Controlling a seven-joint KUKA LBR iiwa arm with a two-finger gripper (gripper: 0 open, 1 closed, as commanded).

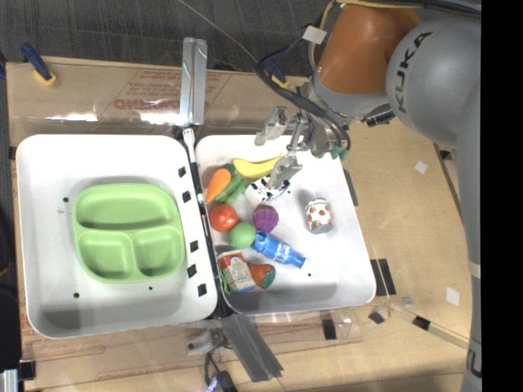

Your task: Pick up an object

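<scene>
My arm (pixel 425 64) comes in from the right side of the worktop (pixel 409 194), grey with the orange band above the wrist, and my jaws hang over the far edge of the right bin (pixel 347 280). They stand apart, one finger (pixel 270 127) tilted toward the bin's far left, the other near the middle of the far rim, and nothing sits between them. Just below them a banana (pixel 255 167) lies close to the far edge of the right bin, and I am not touching it.

The rest of the things are gathered along the left side of that bin. A carrot (pixel 216 184) leans by the left wall with a green vegetable (pixel 235 188) beside it. A small black-and-white piece (pixel 263 191) lies just under the banana; I cannot tell what it is. Nearer the middle of the left wall sit a red tomato (pixel 223 217), a purple ball-shaped thing (pixel 265 217) and a green round one (pixel 241 235), close together. A blue bottle (pixel 279 251) lies on its side next to the green one. At the near left corner a small carton (pixel 236 273) touches a red strawberry-like piece (pixel 263 275). A white can with red marks (pixel 318 216) stands apart toward the right side.

The left bin (pixel 41 219) holds a green divided tray (pixel 127 231) in its centre.
</scene>
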